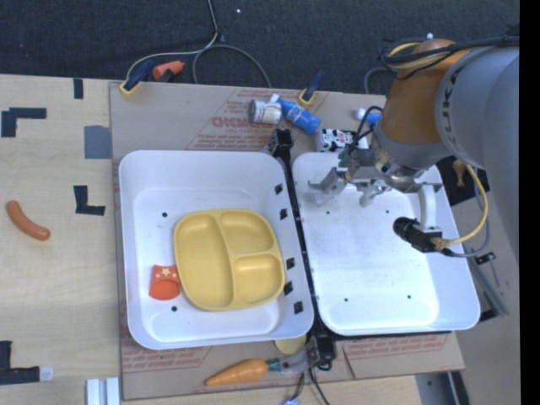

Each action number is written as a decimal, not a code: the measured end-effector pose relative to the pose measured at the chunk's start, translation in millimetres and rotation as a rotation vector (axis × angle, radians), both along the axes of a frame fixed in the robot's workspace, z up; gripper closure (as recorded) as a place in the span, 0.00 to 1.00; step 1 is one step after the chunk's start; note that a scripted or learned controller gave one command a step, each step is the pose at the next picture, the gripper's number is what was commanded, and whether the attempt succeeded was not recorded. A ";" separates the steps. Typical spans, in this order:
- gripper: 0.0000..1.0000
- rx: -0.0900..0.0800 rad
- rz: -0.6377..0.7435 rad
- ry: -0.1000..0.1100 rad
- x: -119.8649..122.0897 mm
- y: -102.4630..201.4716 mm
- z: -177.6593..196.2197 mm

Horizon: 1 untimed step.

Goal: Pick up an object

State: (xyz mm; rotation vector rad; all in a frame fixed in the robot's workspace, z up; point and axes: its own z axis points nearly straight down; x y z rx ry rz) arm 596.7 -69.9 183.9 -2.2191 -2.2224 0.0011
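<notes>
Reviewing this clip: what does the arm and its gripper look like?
The arm is a bulky grey cylinder with a broad orange band above the wrist. Black and yellow cables loop off it. The gripper is small, of grey metal with thin fingers.

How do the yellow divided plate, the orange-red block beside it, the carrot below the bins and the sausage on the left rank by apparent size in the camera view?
1. yellow divided plate, clearly largest
2. carrot
3. sausage
4. orange-red block

The last two look close, so their order is unsure.
</notes>
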 end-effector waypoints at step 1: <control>0.00 0.001 0.005 -0.002 36.8 46.7 0.3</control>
